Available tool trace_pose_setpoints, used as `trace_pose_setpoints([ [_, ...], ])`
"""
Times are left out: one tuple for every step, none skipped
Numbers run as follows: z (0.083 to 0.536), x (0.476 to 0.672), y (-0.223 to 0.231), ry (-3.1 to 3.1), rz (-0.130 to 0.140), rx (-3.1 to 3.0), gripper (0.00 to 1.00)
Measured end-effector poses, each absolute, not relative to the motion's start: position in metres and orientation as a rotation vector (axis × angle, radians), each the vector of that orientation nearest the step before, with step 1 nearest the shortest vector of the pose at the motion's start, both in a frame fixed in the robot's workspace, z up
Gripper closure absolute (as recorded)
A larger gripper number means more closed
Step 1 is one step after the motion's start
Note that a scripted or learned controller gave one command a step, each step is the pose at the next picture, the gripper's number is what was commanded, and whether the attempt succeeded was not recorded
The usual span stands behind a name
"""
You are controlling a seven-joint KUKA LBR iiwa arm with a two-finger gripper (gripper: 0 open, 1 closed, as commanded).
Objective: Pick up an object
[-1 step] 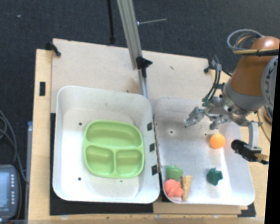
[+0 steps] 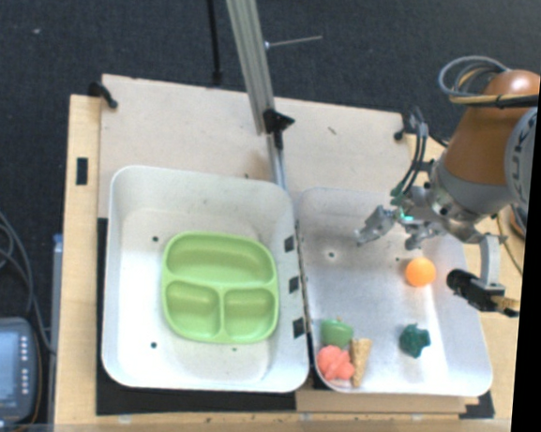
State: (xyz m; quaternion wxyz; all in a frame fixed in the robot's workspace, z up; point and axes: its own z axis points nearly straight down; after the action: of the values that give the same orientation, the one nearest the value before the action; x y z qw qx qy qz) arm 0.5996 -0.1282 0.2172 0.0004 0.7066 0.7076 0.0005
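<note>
My pincer [image 2: 394,228] hangs over the far part of the right bin [image 2: 346,217], its two fingers spread apart and nothing between them. It is released, gripping nothing. My arm [image 2: 485,135] comes in from the right, grey with the orange band above the wrist.

The things I could take all lie in this same right bin. The orange ball [image 2: 420,272] sits nearest, just off to the near right of my fingers, apart from them, on bare bin floor. Further toward the near edge lies a dark green toy [image 2: 415,341], alone. In the near left corner a cluster crowds together: a light green piece [image 2: 336,333], a pink piece [image 2: 336,363] and a tan cone [image 2: 360,359], touching or nearly so. The left bin [image 2: 131,198] holds a green divided plate [image 2: 219,287], well apart from me.

I judge that I am at the approach step: no object chosen by contact yet, nothing lifted. The ball looks like the closest candidate, but it is round and may roll away if a finger nudges it off-centre. The next move calls for shifting sideways until the chosen thing lies midway between my fingers, keeping them spread, then descending straight to the bin floor before clenching. The corner cluster seems riskier, with the bin wall and neighbours leaving little room for a finger.
</note>
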Motion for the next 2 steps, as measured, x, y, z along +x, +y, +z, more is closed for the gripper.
trace_pose_setpoints([
  [0.156,0.603,-0.133,2.222,-0.006,2.224,0.00],
  [0.103,0.602,-0.135,2.221,-0.006,2.226,0.00],
])
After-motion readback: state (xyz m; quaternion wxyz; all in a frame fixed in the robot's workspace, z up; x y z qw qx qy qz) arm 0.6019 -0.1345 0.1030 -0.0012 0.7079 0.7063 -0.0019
